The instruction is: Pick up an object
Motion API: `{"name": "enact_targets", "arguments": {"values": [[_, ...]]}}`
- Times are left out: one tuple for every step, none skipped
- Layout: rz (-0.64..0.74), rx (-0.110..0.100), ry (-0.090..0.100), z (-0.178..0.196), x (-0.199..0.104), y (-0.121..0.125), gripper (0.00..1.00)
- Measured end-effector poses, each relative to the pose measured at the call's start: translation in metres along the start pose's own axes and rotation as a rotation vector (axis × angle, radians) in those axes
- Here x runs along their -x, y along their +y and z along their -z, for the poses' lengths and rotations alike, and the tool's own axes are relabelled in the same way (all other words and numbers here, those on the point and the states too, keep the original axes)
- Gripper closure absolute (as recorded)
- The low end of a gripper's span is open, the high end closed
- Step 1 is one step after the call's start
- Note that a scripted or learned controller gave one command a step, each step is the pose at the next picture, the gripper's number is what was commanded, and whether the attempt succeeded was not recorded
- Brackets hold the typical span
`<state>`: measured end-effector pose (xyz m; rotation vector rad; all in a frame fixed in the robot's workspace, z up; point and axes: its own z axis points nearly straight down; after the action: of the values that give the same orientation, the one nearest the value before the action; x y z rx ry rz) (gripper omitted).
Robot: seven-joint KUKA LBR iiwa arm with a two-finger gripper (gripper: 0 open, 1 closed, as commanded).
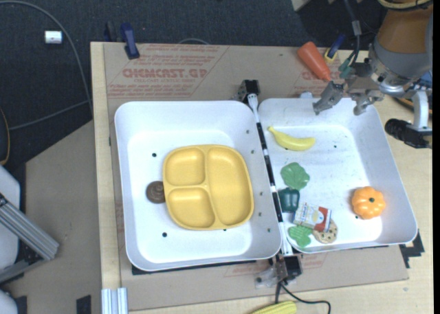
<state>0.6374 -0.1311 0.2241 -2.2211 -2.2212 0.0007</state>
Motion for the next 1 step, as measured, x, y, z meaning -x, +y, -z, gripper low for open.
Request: {"name": "enact_targets", "arguments": {"values": [[-0.001,-0.001,0.001,-0.0807,-0.0276,-0.0524,0.0]]}}
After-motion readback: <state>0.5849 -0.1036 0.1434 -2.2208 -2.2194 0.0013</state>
